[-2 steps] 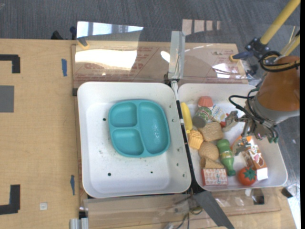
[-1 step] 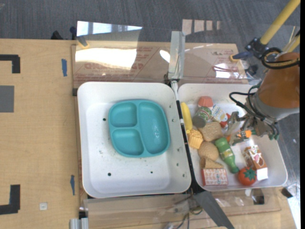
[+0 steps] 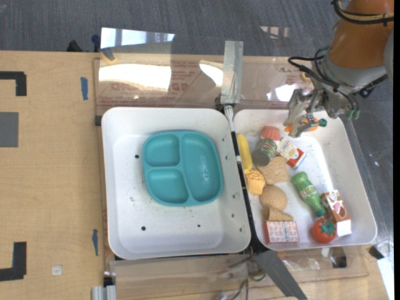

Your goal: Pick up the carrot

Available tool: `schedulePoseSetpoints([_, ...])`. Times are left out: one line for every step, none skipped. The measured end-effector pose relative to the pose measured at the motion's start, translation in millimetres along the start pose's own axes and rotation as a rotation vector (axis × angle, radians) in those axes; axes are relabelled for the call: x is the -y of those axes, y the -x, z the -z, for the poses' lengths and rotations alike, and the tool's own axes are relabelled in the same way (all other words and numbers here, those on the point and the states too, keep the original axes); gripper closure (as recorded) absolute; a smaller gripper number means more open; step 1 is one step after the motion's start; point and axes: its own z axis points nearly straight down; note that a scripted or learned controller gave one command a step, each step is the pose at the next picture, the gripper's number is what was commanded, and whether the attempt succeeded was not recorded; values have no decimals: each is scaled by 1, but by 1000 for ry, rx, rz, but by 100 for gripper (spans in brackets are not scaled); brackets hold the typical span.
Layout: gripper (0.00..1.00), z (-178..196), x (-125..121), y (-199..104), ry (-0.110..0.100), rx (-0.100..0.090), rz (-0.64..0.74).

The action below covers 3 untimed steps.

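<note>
far to the left of the gripper [image 3: 305, 119], the left bin [image 3: 119, 167] holds a teal divided plate [image 3: 183, 167]. in the right bin [image 3: 359, 186], below and left of the gripper, lie a corn cob [image 3: 244, 153], a yellow waffle piece [image 3: 255, 181], a small can [image 3: 265, 151] and two cookies [image 3: 274, 197]. further below sit a red-and-white carton [image 3: 281, 231], a green bottle [image 3: 307, 192] and a tomato [image 3: 324, 229]. the carrot [image 3: 306, 126] is between the fingers, held above the bin's upper right corner; its long axis runs roughly sideways, green top pointing right, orange tip left. the small can and a little carton [image 3: 292, 152] lie just beneath it.
</note>
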Motion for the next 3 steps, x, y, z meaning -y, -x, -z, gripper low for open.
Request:
schedulePoseSetpoints([100, -80, 16, -73, 1, -14, -213])
schedulePoseSetpoints([100, -12, -93, -44, 3, -2, 238])
schedulePoseSetpoints([100, -13, -153, -93, 4, -11, 136])
